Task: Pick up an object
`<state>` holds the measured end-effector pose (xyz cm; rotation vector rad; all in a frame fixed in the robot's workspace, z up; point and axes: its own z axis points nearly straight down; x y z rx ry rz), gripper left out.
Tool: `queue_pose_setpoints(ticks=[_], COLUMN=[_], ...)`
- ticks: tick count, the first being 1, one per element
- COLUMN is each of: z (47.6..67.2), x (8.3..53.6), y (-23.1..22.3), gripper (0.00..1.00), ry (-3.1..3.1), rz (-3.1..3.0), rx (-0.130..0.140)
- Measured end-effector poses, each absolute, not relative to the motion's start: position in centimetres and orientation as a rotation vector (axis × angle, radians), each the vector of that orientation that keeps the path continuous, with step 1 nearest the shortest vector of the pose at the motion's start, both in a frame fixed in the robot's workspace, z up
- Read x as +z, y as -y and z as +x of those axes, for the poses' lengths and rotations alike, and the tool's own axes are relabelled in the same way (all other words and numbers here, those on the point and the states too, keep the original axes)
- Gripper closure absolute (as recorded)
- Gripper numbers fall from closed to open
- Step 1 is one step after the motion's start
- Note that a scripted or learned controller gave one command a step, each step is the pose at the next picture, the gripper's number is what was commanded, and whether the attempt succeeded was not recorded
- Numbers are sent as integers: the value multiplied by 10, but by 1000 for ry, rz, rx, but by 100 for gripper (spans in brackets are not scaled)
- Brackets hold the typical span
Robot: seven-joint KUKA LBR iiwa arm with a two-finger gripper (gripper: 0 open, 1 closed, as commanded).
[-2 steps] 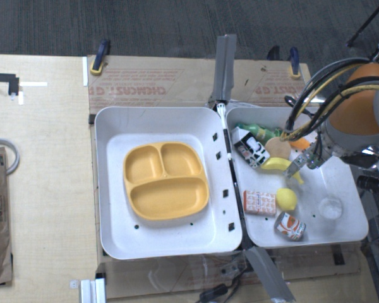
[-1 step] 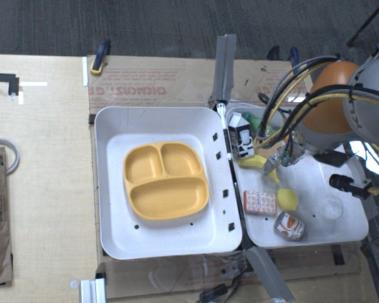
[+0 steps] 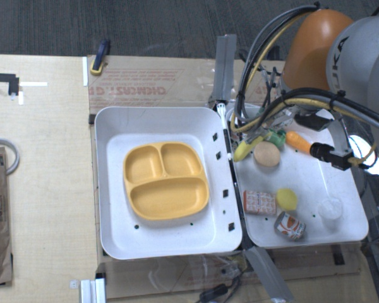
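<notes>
1. One gripper (image 3: 260,130) low at the right bin's (image 3: 347,229) far-left corner, behind cables; finger state: cannot tell.
2. Banana (image 3: 242,150), ball (image 3: 266,154), carrot (image 3: 298,142) near it.
3. Box (image 3: 259,202), lemon (image 3: 287,199), can (image 3: 289,226) nearer the front.
4. Left bin (image 3: 107,169) holds a yellow tray (image 3: 166,180).

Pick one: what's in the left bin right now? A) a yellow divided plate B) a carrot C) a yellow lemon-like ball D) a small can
A: the yellow divided plate lies alone in the left bin; the can, carrot and yellow ball all sit in the right bin.
</notes>
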<state>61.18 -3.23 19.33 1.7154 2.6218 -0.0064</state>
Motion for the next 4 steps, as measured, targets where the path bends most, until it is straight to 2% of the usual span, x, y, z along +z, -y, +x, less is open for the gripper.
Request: queue_pose_setpoints(ticks=[1, 2, 3, 4], z=[635, 598, 574, 592], x=[296, 306, 347, 277], y=[-1, 7, 15, -21], gripper=[100, 100, 100, 100], ry=[-2805, -2903, -3014, -3057], rz=[1410, 1196, 875, 720], rx=[-4, -3, -2, -2])
